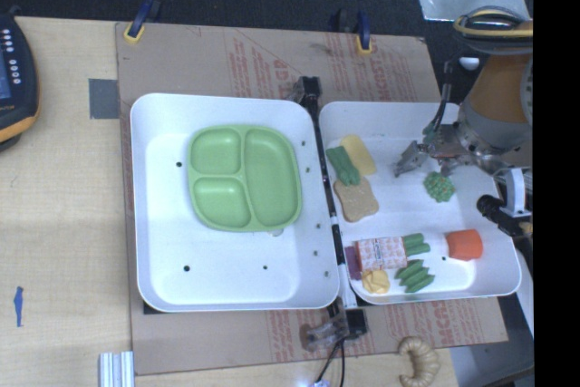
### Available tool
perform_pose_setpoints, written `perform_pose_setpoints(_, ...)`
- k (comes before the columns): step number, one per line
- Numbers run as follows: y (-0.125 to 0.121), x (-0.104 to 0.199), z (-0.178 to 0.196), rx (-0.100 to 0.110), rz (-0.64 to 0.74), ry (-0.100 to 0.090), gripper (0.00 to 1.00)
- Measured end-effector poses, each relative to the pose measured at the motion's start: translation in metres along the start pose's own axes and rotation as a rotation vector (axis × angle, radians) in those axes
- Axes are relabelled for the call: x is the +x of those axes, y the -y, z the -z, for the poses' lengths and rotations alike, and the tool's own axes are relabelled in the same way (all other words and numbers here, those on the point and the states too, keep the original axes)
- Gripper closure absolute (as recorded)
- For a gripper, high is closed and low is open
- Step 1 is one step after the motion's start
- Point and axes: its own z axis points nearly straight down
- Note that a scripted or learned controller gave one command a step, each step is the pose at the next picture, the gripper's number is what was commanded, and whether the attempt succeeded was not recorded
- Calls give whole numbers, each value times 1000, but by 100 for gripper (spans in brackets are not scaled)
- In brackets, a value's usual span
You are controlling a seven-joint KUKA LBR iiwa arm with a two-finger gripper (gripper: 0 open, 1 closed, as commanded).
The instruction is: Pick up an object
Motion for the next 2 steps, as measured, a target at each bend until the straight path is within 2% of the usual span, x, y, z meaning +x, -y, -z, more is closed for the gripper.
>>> perform_pose_setpoints(1,-5,-35,127,2,-3,0,0)
perform_pose_setpoints(2,-3,-36,41,10,-1,-3,0)
